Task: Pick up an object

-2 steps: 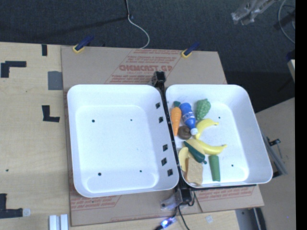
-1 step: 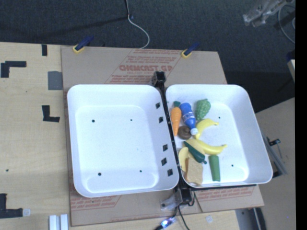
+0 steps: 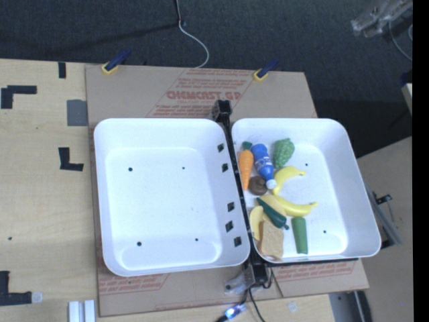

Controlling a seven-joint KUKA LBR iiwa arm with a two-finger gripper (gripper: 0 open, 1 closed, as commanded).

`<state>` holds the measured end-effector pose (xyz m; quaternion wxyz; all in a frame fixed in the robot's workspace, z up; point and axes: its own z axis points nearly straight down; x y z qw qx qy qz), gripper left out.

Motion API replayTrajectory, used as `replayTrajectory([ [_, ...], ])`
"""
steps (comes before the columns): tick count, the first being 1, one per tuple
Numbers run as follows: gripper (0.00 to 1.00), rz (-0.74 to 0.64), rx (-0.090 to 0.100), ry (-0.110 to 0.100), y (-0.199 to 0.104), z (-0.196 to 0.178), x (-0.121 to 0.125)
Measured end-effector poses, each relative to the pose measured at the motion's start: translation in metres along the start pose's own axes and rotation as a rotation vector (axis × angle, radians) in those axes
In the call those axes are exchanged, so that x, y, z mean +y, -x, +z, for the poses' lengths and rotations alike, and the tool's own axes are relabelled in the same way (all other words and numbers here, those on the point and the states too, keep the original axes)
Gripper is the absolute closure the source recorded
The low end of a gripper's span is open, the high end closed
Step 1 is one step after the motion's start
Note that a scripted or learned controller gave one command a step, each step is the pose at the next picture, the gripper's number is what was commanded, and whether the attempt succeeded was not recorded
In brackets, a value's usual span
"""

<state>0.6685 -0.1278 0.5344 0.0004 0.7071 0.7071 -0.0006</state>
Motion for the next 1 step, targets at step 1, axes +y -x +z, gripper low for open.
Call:
replayTrajectory([
  [1,1.00,0.001,0.000,0.000,0.0271,0.0000,-0.0001],
])
